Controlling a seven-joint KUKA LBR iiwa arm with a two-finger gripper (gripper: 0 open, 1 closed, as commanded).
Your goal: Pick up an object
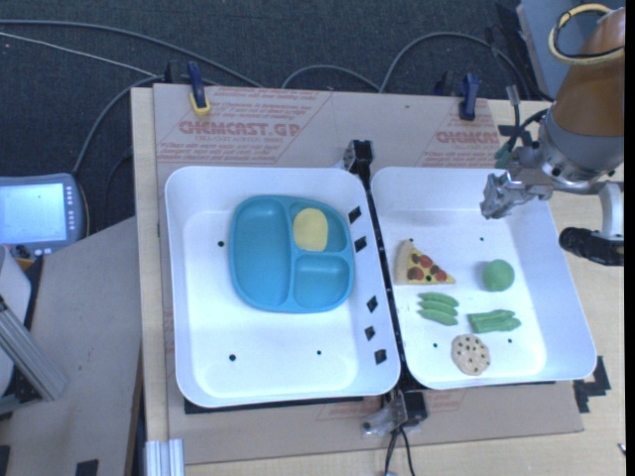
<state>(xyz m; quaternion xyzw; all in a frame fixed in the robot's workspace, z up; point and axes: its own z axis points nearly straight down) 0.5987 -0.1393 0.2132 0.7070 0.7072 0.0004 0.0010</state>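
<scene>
The object to be picked could be any of the small toy foods lying in the right bin (556,296), since the task names none in particular. Nearest the bottom of the frame is a chocolate-chip cookie (470,354), and just above it sit two green pea pods, one (438,307) left of the other (493,320). Higher again, a pizza slice (423,265) lies close to the bin's left wall, with a green ball (498,275) well apart to its right. In the left bin (198,345) a blue divided plate (268,266) carries a yellow lemon-like piece (311,229) in its upper right compartment. Farther up, near the upper right of the frame, the pincer (496,199) hangs over the back part of the right bin, above the ball and pizza slice and touching neither. From this slanted view I cannot tell how wide it is set; nothing shows between its tips. Behind the bins, two blue clamps, one (198,92) at the left and one (468,95) at the right, pin a printed board (248,122) to the surface (149,266), and a small screen (35,211) sits at the left edge. As I judge it, the task is barely begun: every toy lies at rest in a bin, none is lifted, and what is left is to choose one, come down over it, close on it and raise it.
</scene>
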